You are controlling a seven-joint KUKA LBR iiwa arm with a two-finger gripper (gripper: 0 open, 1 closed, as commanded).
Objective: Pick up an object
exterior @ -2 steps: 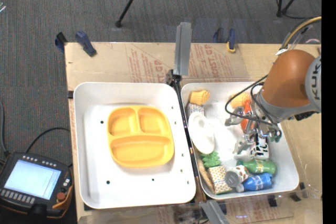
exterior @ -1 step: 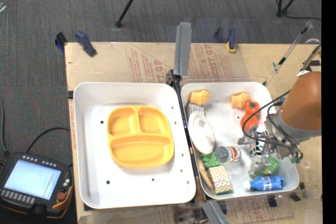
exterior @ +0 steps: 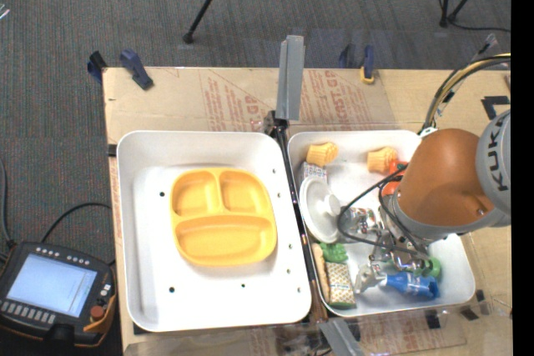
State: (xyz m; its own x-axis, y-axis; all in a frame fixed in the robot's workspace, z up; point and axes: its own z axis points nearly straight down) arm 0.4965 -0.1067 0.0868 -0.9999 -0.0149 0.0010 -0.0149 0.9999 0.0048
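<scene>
Near edge of right bin (exterior: 457, 296): blue toy (exterior: 413, 285), lying flat, directly under jaws (exterior: 390, 263). Jaws low over it; whether apart or together cannot be told, wrist clutter hides tips. Toy appears small, rigid, light plastic; smooth, so likely slippery. Best hold: across narrow middle. Green piece (exterior: 430, 268) just beside jaws, arm side; wrapped packet (exterior: 339, 283) further out, toward divider. Two yellow cups (exterior: 321, 152) well beyond jaws at far wall. Yellow divided plate (exterior: 224, 216) in left bin (exterior: 138, 179), on bench (exterior: 192, 100).
</scene>
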